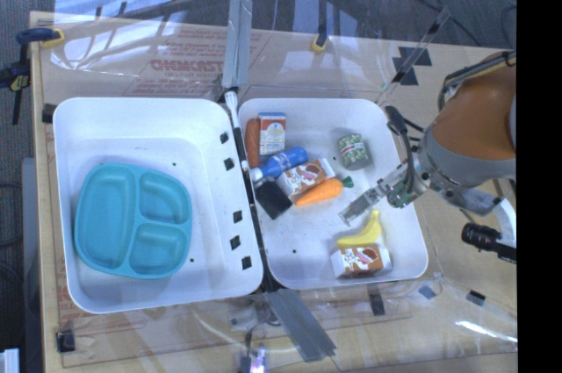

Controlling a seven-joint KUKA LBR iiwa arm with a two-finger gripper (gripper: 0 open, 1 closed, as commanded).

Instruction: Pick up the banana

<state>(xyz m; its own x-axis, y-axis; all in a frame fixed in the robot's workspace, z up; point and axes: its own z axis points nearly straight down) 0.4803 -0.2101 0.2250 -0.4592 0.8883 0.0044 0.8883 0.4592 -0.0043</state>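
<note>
At lower right of the frame, the hand [367, 206] hovers just above the banana [366, 231]. Whether it is open cannot be told. It should descend squarely, avoiding the carton [361, 261].

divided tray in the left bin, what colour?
Light blue; the divided tray shows plainly in the camera view.

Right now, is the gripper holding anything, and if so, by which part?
Nothing is held. The gripper hangs just above the banana in the right bin, with nothing between its fingers.
</note>
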